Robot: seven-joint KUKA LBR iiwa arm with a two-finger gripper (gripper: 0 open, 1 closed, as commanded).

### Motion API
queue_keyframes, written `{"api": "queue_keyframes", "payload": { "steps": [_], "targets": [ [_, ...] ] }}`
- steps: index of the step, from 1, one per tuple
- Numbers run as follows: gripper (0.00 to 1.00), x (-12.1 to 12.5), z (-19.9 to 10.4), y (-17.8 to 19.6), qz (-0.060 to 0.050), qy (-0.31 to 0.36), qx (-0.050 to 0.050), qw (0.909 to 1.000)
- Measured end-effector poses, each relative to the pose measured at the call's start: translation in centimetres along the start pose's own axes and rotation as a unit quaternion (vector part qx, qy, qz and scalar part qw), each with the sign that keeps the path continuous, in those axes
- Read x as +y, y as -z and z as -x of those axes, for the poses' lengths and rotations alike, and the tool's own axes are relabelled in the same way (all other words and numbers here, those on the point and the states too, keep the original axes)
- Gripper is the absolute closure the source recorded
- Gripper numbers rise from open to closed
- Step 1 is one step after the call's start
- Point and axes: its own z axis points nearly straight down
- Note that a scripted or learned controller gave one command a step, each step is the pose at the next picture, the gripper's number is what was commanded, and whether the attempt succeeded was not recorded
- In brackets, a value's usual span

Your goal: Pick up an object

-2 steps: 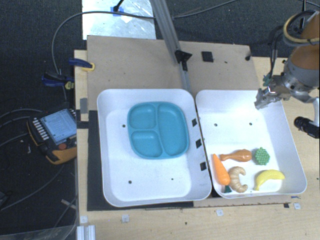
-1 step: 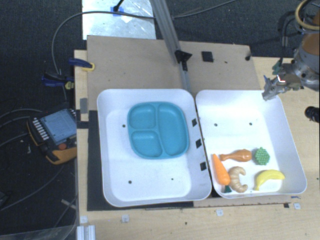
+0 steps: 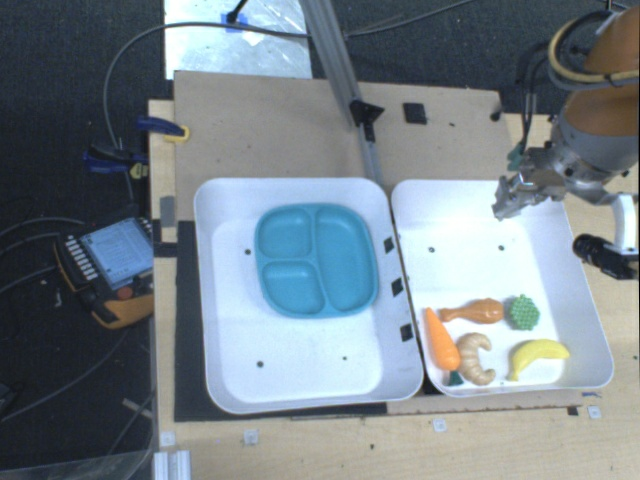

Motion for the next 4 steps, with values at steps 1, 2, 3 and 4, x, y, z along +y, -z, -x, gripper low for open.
{"api": "queue_keyframes", "payload": {
  "steps": [1,2,3,4],
  "targets": [
    [1.00,-1.3,-4.9,-1.7,0.000,0.000,0.000,1.0000],
    [1.00,-3.4,-9.9,-3.1,0.000,0.000,0.000,1.0000],
    [1.00,-5.2,-15.2,-4.2,0.000,0.000,0.000,1.0000],
    [1.00,-6.7,-20.6,-4.7,0.000,0.001,0.001,1.0000]
  ]
}}
